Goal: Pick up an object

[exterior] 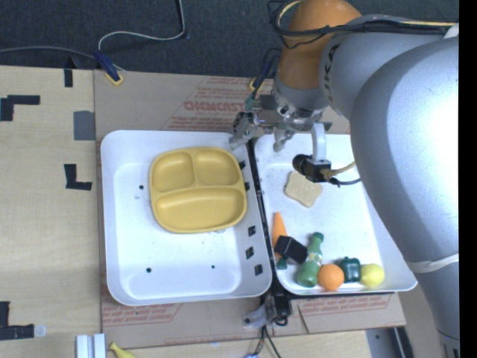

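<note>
The gripper (277, 129) is seen at about one o'clock from the middle of the view, hanging over the far end of the divide between the two bins; whether it is open or closed cannot be told from this angle, and nothing can be seen held in it. Above it the orange band (317, 32) and the large grey arm (406, 125) are seen, filling the three o'clock side. Just below the gripper, toward five o'clock from it, a pale bread-like piece (302, 191) lies flat in the right bin (371, 215). Further toward six o'clock in that bin, a carrot (278, 224), a black block (290, 248), a green bottle-shaped toy (310, 263), an orange ball (331, 276), a teal item (349, 266) and a yellow lemon-like piece (372, 275) are clustered close together at the near edge. The left bin (130, 267) holds a yellow divided plate (198, 189), placed toward its twelve o'clock half, with small dark specks scattered on the white floor around it. Both bins rest on flattened brown cardboard (201, 103) with red printing. At nine o'clock a lighter board with black tape marks (71, 176) is seen. Along twelve o'clock dark carpet (89, 13) is crossed by a thin cable (141, 39).
</note>
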Robot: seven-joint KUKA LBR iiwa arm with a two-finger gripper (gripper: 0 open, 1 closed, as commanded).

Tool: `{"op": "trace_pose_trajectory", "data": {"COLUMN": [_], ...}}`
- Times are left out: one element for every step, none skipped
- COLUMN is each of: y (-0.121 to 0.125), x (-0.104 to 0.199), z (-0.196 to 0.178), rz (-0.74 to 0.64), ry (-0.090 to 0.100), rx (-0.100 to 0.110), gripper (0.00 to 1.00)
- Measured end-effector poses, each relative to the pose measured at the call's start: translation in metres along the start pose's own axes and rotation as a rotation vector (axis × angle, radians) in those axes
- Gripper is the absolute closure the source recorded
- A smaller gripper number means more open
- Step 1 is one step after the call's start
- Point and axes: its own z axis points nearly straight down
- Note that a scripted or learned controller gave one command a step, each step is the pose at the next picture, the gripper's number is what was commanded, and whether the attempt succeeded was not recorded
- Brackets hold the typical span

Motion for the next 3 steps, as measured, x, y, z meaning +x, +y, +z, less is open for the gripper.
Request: {"op": "trace_pose_trajectory", "data": {"y": [0.0,0.0,0.0], "x": [0.0,0.0,0.0], "z": [0.0,0.0,0.0], "rz": [0.0,0.0,0.0], "ry": [0.0,0.0,0.0], "rx": [0.0,0.0,0.0], "gripper": [0.0,0.0,0.0]}}
